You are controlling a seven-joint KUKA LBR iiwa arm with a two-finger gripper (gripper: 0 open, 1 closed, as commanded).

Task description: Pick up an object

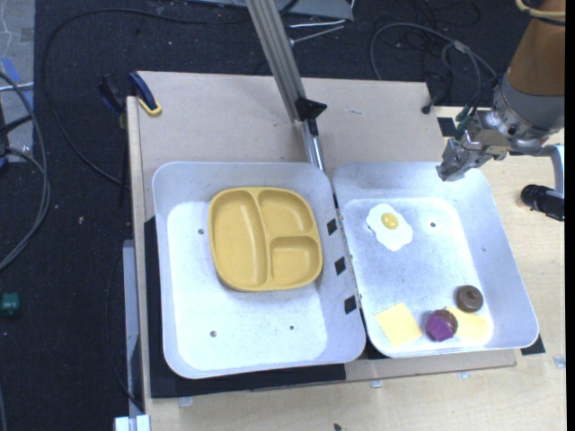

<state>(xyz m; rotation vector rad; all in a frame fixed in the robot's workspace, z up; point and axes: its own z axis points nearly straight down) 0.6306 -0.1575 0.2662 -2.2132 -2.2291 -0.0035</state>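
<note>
In the right bin (490, 241) lie a fried egg (389, 225), a brown chocolate donut (468, 298), a purple lump (440, 324) and two yellow cheese slices (398, 324). My gripper (454, 167) hangs above the bin's far right corner, well apart from every object. Nothing shows between its fingers. The egg lies to its lower left; the other objects sit near the bin's front edge.
The left bin (180, 321) holds a yellow divided plate (265, 238). A slanted metal pole (280, 48) crosses the back of the bench and ends between the bins. Cables lie on the dark floor around the bench.
</note>
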